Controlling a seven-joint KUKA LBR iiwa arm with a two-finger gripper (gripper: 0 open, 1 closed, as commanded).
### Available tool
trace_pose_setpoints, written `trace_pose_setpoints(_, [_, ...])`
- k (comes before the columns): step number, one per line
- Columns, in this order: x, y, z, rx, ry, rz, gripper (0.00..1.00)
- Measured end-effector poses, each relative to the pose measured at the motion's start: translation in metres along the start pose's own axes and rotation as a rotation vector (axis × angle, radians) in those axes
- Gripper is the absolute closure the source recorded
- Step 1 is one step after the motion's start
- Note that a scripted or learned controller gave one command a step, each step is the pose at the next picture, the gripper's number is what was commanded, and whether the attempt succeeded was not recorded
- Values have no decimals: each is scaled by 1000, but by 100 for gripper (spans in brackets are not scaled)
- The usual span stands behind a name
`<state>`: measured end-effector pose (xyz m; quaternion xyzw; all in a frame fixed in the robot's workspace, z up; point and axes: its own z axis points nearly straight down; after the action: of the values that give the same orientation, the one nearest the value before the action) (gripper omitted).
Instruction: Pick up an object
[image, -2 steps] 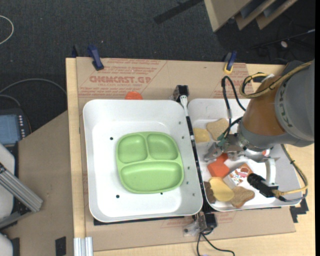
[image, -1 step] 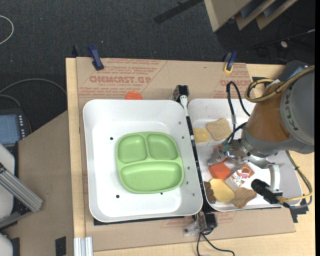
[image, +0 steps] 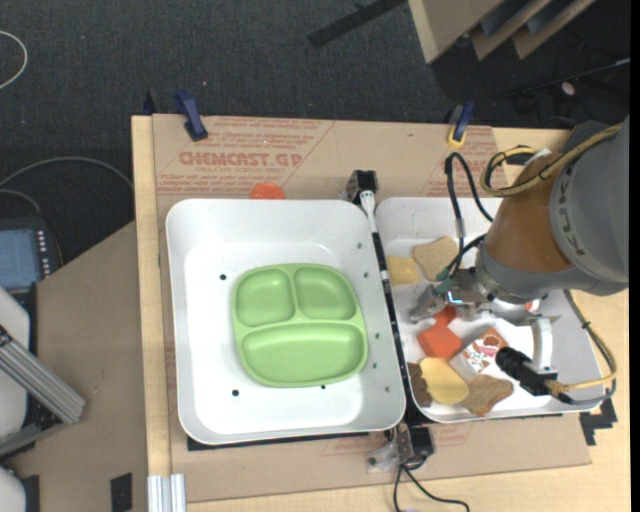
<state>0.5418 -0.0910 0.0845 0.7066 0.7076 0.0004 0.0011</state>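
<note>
Orange block (image: 439, 339) — just below tool (image: 446, 297); right bin (image: 585, 345) | tool grip: cannot tell

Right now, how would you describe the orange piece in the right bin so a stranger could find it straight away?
Start at the right bin, the one the arm reaches into. Near its middle, just below the claw, lies the orange block, with a pale yellow piece below it and a red-and-white item at its right. It is the one bright orange, boxy piece among tan and yellow neighbours.

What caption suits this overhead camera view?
Grey-and-orange arm reaches into the right white bin of small items; green divided plastic tray sits left.
</note>
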Motion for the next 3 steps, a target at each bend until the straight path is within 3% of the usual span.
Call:
trace_pose_setpoints(1, [-2, -31, 0, 6, 3, 2, 0])
trace_pose_setpoints(2, [-2, -29, -10, 1, 1, 3, 100])
trace_pose_setpoints(3, [-2, -30, -10, 2, 1, 4, 0])
